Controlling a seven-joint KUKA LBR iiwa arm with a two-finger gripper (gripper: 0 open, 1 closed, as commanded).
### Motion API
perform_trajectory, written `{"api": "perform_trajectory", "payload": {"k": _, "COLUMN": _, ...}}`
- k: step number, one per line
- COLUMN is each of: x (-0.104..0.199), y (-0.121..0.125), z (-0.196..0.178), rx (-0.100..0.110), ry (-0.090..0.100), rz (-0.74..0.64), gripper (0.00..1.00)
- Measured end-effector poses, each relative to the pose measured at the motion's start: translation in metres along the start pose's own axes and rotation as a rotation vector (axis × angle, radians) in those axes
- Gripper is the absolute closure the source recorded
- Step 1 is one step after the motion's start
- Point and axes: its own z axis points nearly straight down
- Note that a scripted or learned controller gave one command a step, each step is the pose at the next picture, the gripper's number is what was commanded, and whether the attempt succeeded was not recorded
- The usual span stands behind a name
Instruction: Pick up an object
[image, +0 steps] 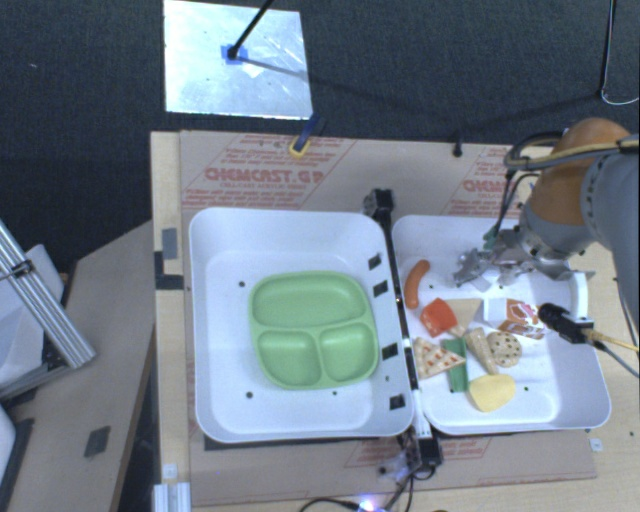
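- You are at the approach step: the grey two-finger gripper (478, 264) hovers over the upper part of the shallow white right-hand bin (590, 395), with nothing between its fingers.
- Whether those fingers are apart or together you cannot tell from this slant (they blur against the white floor).
- Nearest candidates sit just below and left of it: the orange-red toy sausage (416, 282) and the red toy pepper piece (438, 317).
- The next move, as I judge it, calls for lowering squarely over one item.
- That bin also holds a pizza slice (433, 355), a speckled cookie (504, 348) and a yellow lemon-like piece (492, 392), crowded together.
- The shallow white left-hand bin (225, 400) holds a pale green three-compartment plastic tray (311, 328).
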Motion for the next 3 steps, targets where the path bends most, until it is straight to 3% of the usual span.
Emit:
{"api": "perform_trajectory", "payload": {"k": 1, "x": -0.001, "y": 0.001, "z": -0.014, "rx": -0.002, "ry": -0.001, "rz": -0.002, "gripper": 1.00}}
{"api": "perform_trajectory", "payload": {"k": 3, "x": 0.000, "y": 0.008, "z": -0.122, "rx": -0.008, "ry": -0.002, "rz": 0.000, "gripper": 1.00}}
